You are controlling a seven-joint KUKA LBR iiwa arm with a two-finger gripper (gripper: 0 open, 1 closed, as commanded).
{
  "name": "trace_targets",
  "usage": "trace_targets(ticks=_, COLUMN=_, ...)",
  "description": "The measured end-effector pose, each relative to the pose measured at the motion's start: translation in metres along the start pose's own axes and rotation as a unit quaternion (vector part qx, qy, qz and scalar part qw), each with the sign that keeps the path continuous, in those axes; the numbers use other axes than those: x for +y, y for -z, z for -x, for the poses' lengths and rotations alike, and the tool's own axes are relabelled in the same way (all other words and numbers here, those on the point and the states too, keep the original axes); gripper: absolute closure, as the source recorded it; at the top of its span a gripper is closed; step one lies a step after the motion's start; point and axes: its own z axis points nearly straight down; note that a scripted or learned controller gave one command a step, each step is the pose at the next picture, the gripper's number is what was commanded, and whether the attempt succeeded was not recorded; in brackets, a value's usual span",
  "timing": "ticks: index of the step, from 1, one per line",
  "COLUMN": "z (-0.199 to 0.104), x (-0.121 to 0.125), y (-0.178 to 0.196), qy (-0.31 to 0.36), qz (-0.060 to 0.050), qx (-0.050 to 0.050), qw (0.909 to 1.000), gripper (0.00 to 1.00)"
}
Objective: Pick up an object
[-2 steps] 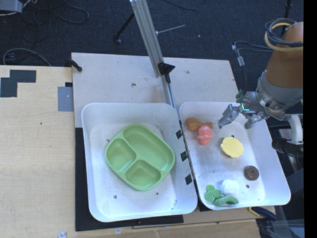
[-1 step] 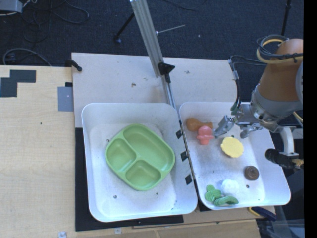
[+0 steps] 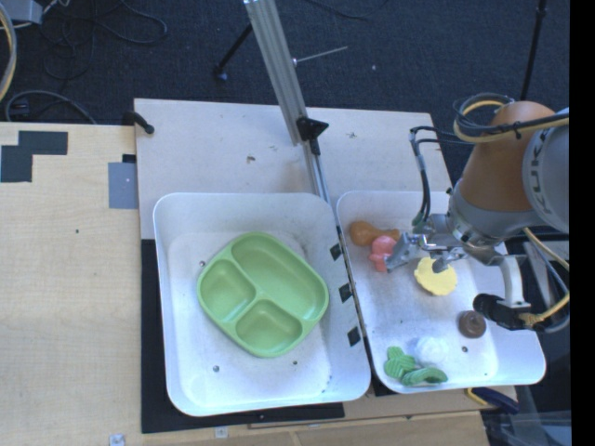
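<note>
I take the likeliest target to be the pink toy (image 3: 381,249), lying in the right bin (image 3: 521,365) just left of the pincer (image 3: 395,260), close enough that the metal tips seem to touch or nearly touch it. Whether the toy sits between the fingers I can't make out, and I cannot tell how wide the pincer stands; the tips are too small and bright against the white floor. An orange piece (image 3: 360,232) lies just beyond the pink one, further left and up from the pincer.

Behind the pincer, under the wrist, sits a yellow lump (image 3: 436,278). Further back and lower is a small brown disc (image 3: 471,323), and below the pincer, near the bin's front edge, a white ball (image 3: 430,348) beside a green toy (image 3: 409,369).

Well off to the pincer's left, in the left bin (image 3: 172,249), lies a green tray (image 3: 262,294) with three compartments.

My read on progress: the arm is down at the bin floor by the target, so the approach looks done. Nothing is visibly lifted; the grasp, if made, is unconfirmed, and the lift remains.
</note>
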Motion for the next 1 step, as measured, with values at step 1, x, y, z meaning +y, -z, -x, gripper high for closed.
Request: trace_targets(ticks=1, z=-0.0005, x=0.0044, y=-0.0451, qy=-0.001, qz=0.001, qx=0.000, qw=1.0000, gripper=0.00)
